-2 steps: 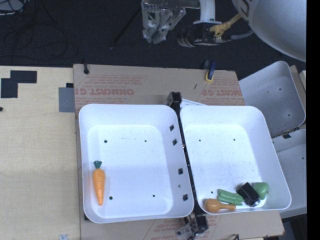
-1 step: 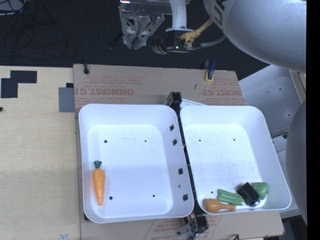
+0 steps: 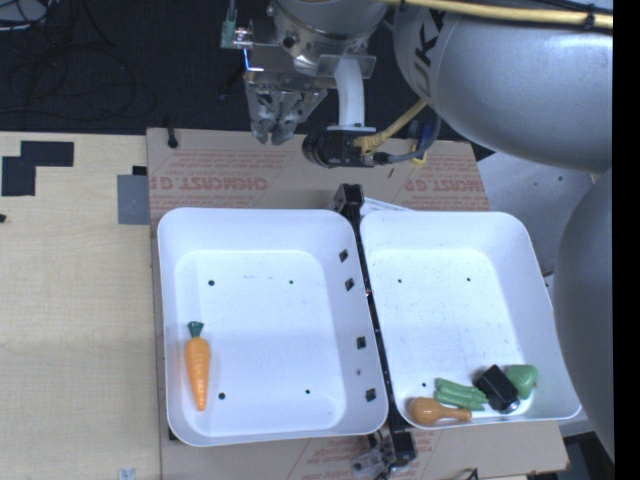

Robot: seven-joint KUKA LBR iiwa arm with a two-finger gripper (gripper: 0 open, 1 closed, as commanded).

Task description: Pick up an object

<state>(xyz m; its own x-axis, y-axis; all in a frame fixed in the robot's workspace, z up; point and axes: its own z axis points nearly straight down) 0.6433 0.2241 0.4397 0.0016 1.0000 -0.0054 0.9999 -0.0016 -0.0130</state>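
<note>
An orange toy carrot [image 3: 198, 366] with a green top lies near the front left corner of the left bin [image 3: 180, 230]. In the right bin [image 3: 530, 248], at its front right corner, sit a tan pear-shaped toy [image 3: 436, 411], a green pod [image 3: 461, 394], a black block [image 3: 497, 387] and a green piece [image 3: 522, 376], all close together. My gripper [image 3: 278, 123] hangs high above the cardboard behind the left bin, far from every object. Its fingers point down, close together, with nothing between them.
A black divider with clips [image 3: 360, 298] runs between the two bins. Cardboard [image 3: 230, 173] lies under the bins, on a pale wooden bench [image 3: 70, 298]. The arm's big grey body [image 3: 520, 58] fills the upper right, with cables near the wrist.
</note>
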